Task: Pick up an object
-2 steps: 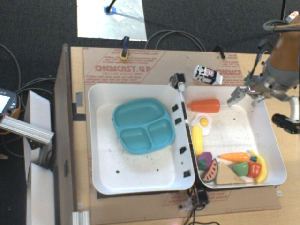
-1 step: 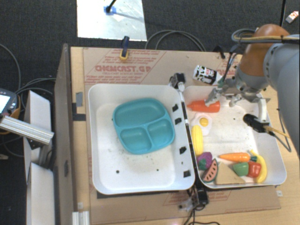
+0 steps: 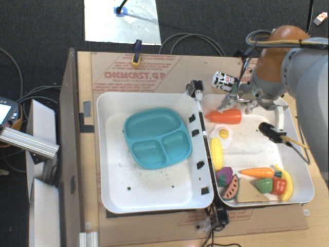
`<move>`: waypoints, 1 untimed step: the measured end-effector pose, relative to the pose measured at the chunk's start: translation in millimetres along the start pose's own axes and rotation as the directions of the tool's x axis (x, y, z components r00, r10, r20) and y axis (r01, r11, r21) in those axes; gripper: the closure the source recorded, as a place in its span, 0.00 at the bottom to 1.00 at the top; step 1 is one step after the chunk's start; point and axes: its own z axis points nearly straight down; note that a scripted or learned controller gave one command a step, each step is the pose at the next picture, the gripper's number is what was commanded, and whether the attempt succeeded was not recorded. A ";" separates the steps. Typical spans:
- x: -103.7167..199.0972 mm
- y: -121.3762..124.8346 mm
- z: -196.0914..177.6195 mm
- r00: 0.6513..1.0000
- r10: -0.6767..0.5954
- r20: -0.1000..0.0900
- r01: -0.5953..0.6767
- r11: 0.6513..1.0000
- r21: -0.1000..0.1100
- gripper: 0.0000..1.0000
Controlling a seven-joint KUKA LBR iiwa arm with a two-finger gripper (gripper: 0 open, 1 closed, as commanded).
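My gripper [image 3: 237, 102] hangs over the far left corner of the right bin [image 3: 303, 187], just above and behind an orange toy carrot [image 3: 225, 117] that lies on the bin floor. Nothing shows held in it. Below the carrot lie a fried egg [image 3: 222, 134] and a yellow corn cob [image 3: 216, 154]. Along the near wall sit a purple piece [image 3: 223, 175], a watermelon slice [image 3: 231, 187], a tan slice [image 3: 251, 193], a second carrot [image 3: 258, 172], a green and red pepper [image 3: 271, 184] and a banana [image 3: 287, 186].
The left bin [image 3: 110, 189] holds a teal divided plate [image 3: 157, 138]. A small black-and-white object [image 3: 224, 80] rests on the cardboard behind the right bin. A blue and yellow clamp [image 3: 136, 52] stands at the bench's far edge.
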 end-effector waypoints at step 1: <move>6.5 -27.4 15.0 1.000 -0.003 0.000 0.003 1.000 0.024 0.00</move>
